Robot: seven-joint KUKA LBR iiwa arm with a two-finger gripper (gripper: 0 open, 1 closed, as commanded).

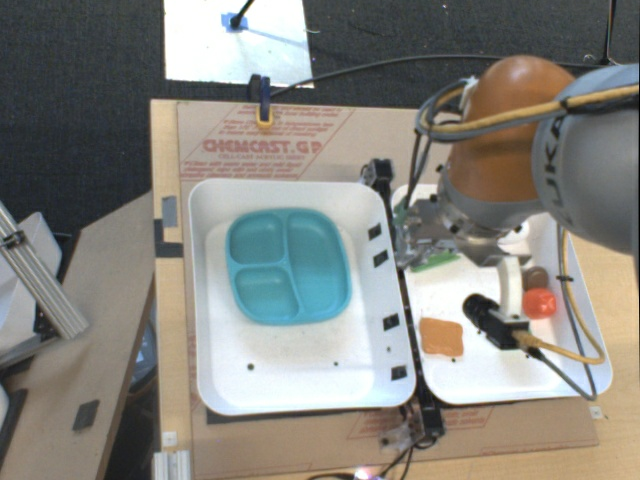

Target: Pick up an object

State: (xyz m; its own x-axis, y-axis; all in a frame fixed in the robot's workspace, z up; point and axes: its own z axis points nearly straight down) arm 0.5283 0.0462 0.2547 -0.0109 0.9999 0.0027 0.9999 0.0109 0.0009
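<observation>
**Position.** The arm reaches in from the right of the frame. The gripper is low over the upper left corner of the right bin. The wrist housing hides the grasping end, so whether it is spread or closed is not determinable.

**Candidate objects.** All lie in the right bin.
- Green item: just beside the gripper, partly covered by it. Probable target.
- Tan slab: lower centre, flat on the bin floor.
- Red item and brown item: right side, close together.

Nothing is visibly held.

**Hazards.**
- The green item sits close to the wall between the bins. A descent here may strike that wall or pin the item against it.
- The item appears thin and low, so a closure may pass over it or clip only an edge, and it would slip out on the lift.
- The item is partly hidden, so its alignment cannot be verified.

**Surface and room.** The left bin holds a teal plate. Both bins rest on printed cardboard laid over a pale wood table. The floor is dark. A white sheet lies at the upper left.
</observation>
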